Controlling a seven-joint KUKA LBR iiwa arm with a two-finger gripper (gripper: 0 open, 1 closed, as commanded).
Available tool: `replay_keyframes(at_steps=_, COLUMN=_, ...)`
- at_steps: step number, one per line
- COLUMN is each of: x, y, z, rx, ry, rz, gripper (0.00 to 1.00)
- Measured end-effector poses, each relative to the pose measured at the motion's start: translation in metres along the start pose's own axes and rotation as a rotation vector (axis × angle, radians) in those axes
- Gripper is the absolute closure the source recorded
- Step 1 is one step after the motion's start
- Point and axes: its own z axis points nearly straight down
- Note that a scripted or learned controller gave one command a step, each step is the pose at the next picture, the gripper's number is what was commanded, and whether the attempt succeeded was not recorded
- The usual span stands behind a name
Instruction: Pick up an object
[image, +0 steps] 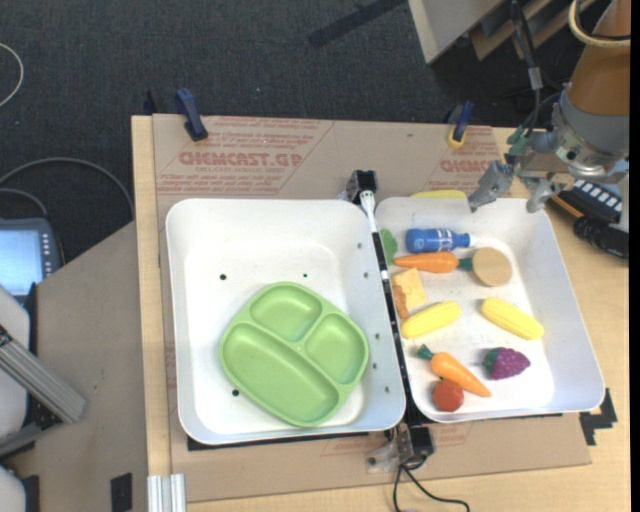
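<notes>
Gripper (512, 192) hangs open and empty over the right bin's (570, 300) far edge. Approach stage; next, descend onto the blue bottle (436, 240) nearby.

Two white bins sit side by side. The left bin (195, 300) holds one green divided plate (293, 352). The right bin (570, 330) holds two carrots, two yellow corn cobs, one blue bottle (436, 240), one purple grape bunch (507, 362), one red tomato (448, 396) and one tan round piece (492, 267).
</notes>
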Motion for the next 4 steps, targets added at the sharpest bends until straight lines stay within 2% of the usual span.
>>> replay_keyframes(at_steps=1, x=0.024, y=0.033, z=0.078, rx=0.005, ry=0.002, rz=-0.003, gripper=0.00)
replay_keyframes(at_steps=2, x=0.033, y=0.036, z=0.155, rx=-0.014, ry=-0.003, rz=0.000, gripper=0.00)
replay_keyframes(at_steps=3, x=0.017, y=0.034, z=0.172, rx=-0.006, ry=-0.001, rz=0.000, gripper=0.00)
replay_keyframes(at_steps=4, x=0.017, y=0.033, z=0.163, rx=-0.005, ry=-0.002, rz=0.001, gripper=1.00)
